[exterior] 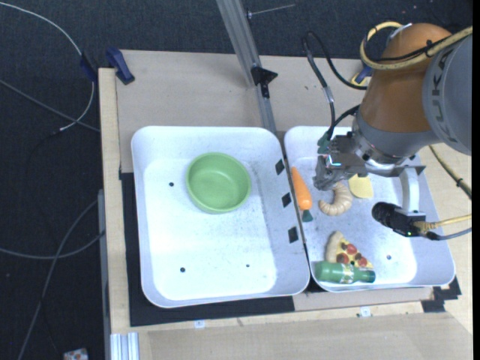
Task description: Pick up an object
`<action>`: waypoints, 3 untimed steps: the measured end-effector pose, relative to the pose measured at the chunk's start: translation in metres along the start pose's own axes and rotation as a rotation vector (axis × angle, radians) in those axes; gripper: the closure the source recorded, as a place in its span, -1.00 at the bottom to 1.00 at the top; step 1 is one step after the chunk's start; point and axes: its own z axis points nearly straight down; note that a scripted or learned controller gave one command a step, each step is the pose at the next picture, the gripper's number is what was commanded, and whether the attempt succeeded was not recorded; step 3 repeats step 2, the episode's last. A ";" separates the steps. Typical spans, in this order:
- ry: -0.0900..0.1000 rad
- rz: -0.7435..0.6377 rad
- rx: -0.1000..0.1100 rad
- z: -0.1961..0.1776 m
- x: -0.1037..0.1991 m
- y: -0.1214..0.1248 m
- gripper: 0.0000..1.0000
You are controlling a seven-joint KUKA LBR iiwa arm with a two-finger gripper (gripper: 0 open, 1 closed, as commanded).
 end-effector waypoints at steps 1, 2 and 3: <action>0.000 0.001 0.002 -0.010 0.055 0.002 1.00; 0.000 0.002 0.013 0.002 0.101 0.001 1.00; 0.000 0.002 0.013 0.002 0.101 0.001 1.00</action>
